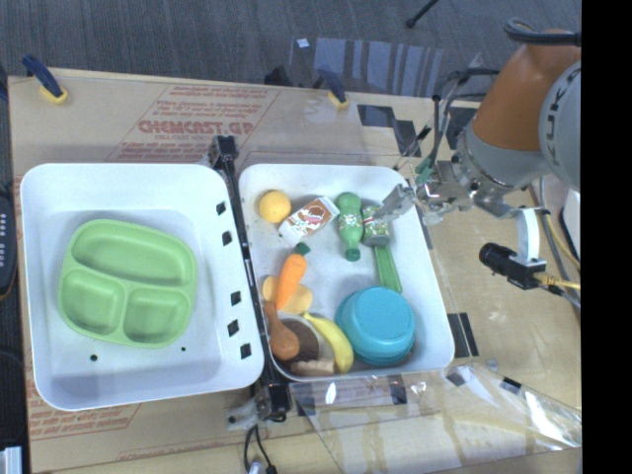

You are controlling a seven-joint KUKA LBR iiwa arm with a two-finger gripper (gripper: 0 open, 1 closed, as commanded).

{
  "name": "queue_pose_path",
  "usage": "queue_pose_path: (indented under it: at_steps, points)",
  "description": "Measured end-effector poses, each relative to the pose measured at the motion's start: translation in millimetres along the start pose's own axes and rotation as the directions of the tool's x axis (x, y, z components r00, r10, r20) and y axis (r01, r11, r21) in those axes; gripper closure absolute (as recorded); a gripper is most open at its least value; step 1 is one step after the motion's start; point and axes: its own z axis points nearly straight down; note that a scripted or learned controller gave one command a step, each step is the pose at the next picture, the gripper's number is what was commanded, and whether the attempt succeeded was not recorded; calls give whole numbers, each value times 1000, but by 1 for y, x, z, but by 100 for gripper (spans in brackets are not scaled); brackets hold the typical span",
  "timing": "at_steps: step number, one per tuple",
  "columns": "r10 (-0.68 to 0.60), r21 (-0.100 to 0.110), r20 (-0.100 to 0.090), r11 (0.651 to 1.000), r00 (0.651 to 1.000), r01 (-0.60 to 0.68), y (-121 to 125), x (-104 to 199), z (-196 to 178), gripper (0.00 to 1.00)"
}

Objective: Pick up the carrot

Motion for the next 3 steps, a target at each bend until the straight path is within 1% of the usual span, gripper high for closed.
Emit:
queue_pose_path:
  at_steps: [1,2,3]
  points:
    - [-87,2,-2,996,996,87,-49,48,125,0]
    - [64,-3,2,998,998,-64,-8,101,160,0]
    - [58,5,1,998,998,-58,-9,101,151,100]
